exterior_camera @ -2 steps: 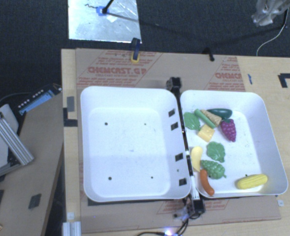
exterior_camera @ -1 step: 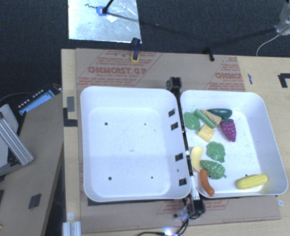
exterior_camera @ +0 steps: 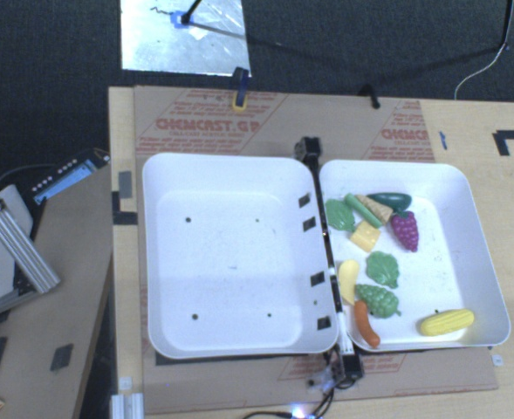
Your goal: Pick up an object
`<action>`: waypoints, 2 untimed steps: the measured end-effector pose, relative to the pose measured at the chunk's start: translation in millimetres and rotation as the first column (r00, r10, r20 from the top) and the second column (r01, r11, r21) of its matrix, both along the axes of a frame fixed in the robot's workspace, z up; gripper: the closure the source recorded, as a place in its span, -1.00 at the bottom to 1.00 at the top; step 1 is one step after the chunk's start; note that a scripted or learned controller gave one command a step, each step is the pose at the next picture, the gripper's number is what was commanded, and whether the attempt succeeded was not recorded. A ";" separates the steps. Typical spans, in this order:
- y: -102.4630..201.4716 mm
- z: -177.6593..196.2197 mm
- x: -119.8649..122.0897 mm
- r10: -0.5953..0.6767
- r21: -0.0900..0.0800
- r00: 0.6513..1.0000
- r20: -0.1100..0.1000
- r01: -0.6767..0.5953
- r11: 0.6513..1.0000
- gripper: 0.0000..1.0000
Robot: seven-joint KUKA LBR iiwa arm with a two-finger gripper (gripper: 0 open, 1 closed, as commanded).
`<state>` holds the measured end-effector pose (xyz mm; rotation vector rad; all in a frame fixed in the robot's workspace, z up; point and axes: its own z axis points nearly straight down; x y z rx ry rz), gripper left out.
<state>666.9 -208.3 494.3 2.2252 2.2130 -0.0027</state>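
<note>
The right bin point(exterior_camera: 466, 199) holds several toy foods. A purple grape bunch point(exterior_camera: 405, 230) lies near its middle, with a dark green vegetable point(exterior_camera: 389, 201) and a green and tan stalk point(exterior_camera: 366, 208) just behind it. A green leafy piece point(exterior_camera: 339, 215) and a yellow wedge point(exterior_camera: 365, 235) sit toward the bin's left wall. Lower down are a green broccoli piece point(exterior_camera: 382, 268), a darker green bumpy piece point(exterior_camera: 378, 300), a pale yellow piece point(exterior_camera: 349, 279), an orange carrot point(exterior_camera: 366, 323) and a yellow corn cob point(exterior_camera: 446, 322).
The left bin point(exterior_camera: 230, 251) stands beside the right one, joined by a black clipped divider point(exterior_camera: 322, 251). Both rest on a brown board point(exterior_camera: 265, 116). A shiny metal sheet point(exterior_camera: 184, 24) lies beyond the bench, and a metal frame point(exterior_camera: 12, 243) stands at the left.
</note>
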 end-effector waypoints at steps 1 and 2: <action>2.2 44.2 1.4 0.010 0.000 1.000 0.006 -0.010 1.000 1.00; 24.0 41.9 -30.3 0.011 0.003 1.000 0.002 -0.011 1.000 1.00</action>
